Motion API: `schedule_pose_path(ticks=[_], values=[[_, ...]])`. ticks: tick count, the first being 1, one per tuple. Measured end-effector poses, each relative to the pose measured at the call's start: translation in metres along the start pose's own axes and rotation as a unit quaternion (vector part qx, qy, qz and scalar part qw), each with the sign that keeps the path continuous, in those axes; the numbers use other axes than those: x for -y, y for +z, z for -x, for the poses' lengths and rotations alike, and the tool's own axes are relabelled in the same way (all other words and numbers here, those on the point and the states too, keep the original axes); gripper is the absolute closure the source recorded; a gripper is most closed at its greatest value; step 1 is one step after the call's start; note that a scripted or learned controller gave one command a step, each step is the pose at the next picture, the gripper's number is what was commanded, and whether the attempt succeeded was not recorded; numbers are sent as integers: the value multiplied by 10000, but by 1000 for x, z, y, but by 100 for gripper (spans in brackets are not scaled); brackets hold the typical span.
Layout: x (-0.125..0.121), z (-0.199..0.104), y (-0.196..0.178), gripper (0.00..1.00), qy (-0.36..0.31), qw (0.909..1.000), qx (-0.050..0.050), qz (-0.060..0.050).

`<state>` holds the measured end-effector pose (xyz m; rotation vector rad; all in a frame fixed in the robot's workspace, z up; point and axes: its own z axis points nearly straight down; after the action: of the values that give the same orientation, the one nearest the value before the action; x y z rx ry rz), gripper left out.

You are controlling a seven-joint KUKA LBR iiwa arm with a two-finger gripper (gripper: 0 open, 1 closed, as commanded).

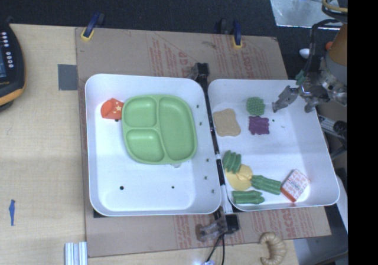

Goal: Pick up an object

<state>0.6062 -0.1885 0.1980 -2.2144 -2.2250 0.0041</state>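
Lying beside the tan slice (227,123), a jagged purple piece (258,125).

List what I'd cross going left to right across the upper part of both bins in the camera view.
Red toy → green divided plate → tan bread slice → green round toy (purple toy just below it) → the hand, above the right bin.

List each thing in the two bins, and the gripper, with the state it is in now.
gripper: above the right bin, holding nothing
green tray: lying flat in the left bin
red object: touching the tray's left edge
purple piece: loose, right bin
tan slice: lying flat
red packet: lying tilted, near corner
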Motion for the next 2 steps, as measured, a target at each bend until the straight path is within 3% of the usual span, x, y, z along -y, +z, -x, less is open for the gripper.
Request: schedule_pose_path(ticks=[1,2], values=[[-32,-47,112,0,-30,10000,-10,-31],[-52,1,105,0,12,10000,6,23]])
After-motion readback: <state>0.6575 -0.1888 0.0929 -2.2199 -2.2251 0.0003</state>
